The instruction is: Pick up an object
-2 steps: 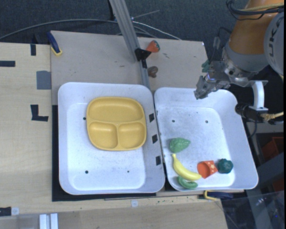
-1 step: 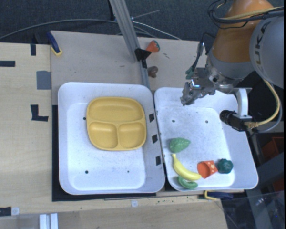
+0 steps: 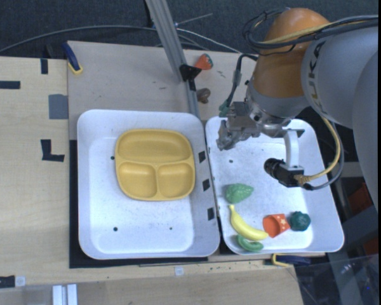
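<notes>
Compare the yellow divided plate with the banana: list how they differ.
The yellow divided plate lies alone in the left bin; the banana lies in the right bin among other small toys. The plate is broad, flat and split into three compartments; the banana is a slim curved piece. The plate is far larger than the banana, and a duller mustard against the banana's brighter yellow. Both are yellow and lie flat.
</notes>
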